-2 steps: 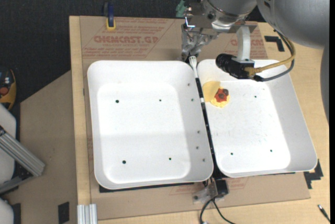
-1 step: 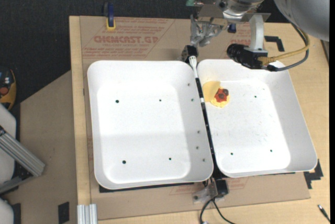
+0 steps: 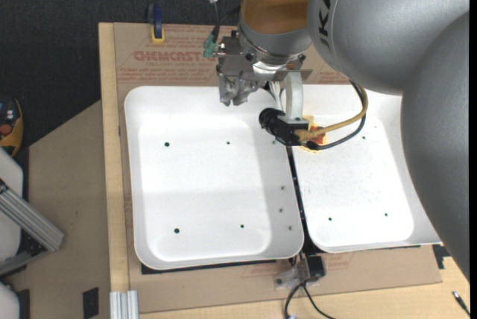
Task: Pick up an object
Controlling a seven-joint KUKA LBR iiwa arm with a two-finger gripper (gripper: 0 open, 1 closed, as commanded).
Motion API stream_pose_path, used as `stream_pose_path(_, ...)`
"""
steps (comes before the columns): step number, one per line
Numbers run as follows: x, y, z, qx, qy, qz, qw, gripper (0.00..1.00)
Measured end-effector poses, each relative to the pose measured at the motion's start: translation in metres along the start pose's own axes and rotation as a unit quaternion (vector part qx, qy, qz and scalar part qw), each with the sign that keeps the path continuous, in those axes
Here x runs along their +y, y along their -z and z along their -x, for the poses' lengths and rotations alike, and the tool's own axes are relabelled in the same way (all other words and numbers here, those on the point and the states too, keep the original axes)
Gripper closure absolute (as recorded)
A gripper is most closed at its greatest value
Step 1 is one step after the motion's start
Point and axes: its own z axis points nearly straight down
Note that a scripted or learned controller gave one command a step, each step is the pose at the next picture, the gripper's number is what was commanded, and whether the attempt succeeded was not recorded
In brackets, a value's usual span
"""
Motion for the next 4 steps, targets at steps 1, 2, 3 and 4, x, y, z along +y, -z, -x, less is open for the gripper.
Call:
stream_pose_path(1, 0.025, -0.018, -0.053, 0.0, -0.001, 0.006, 1.0, 1.0)
stream_pose_path(2, 0.029, 0.051, -0.052, 0.001, -0.003, 0.009, 1.0, 1.0)
stream_pose_path(3, 0.037, 0.089, 0.052, -0.002, -0.009, 0.01, 0.9999, 1.0)
stream_pose_path(4, 0.063, 0.003, 0.0, -0.001, -0.002, 0.002, 1.0, 1.0)
